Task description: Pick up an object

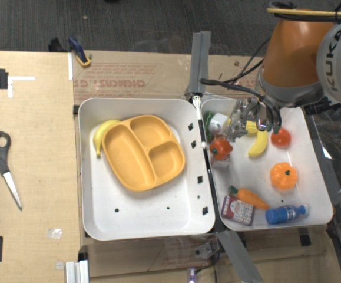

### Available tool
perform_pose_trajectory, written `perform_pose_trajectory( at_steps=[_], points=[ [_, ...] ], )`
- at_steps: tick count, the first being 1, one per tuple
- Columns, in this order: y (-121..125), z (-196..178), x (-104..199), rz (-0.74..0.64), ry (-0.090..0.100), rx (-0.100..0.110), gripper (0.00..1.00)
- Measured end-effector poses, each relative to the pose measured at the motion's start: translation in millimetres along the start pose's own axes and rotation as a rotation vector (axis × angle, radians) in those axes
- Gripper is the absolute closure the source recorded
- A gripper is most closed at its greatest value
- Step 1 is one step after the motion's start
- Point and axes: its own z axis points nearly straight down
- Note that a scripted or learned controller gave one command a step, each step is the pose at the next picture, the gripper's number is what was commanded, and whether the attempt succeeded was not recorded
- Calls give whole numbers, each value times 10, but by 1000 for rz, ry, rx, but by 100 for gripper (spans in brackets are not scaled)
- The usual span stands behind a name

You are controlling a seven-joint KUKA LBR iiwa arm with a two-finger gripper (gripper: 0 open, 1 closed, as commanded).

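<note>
I'm seeing both white bins (93,175) looking like smooth, slightly glossy plastic. The divided yellow plate (142,152) is showing a matt plastic finish. The toy pumpkin (282,176) and blue bottle (286,214) are gleaming like glossy plastic. The bench top (29,158) is reading as pale matt wood, with scissors (4,167) showing bare metal blades. The arm's orange band (294,49) is shining smooth.

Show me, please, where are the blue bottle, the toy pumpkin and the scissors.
blue bottle (285,214), camera view, middle of its body.
toy pumpkin (283,177), camera view, centre of its orange top.
scissors (4,164), camera view, near the pivot where the blades meet the handles.
</note>
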Motion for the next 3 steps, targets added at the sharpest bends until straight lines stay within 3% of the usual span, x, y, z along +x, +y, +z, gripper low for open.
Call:
perform_pose_trajectory(
  at_steps=[1, 2, 3],
  points=[
    [-890, -21, -160, -371, -2, 0, 100],
    [-882, 1064, 337, -10, 2, 0, 100],
    [-882, 1064, 337, -10, 2, 0, 0]
  ],
)
